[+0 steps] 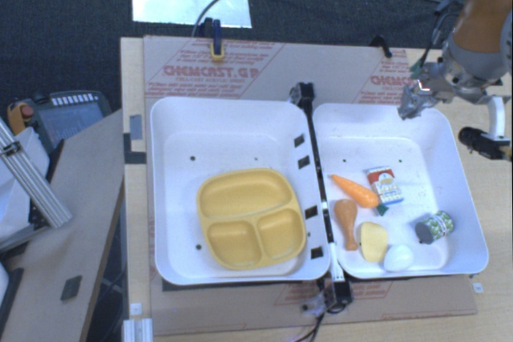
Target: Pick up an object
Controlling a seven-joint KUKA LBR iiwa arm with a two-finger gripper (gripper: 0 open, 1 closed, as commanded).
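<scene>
Nothing is picked up yet — the gripper (410, 106) hangs at the right bin's (449, 142) upper right rim; I cannot tell its state. The toy carrot (355, 190), drumstick (346, 219), carton (384, 183), can (434, 227) and egg (397, 258) lie at lower right — approach and grasp remain.

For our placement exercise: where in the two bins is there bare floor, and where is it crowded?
Bare: the right bin behind the carrot and carton; the left bin behind the yellow tray. Crowded: the right bin's front, around the egg and can.

The clear sheet (240, 70) under the bins bears "CHEMCAST GP" in red, with a partial repeat at its right.
</scene>
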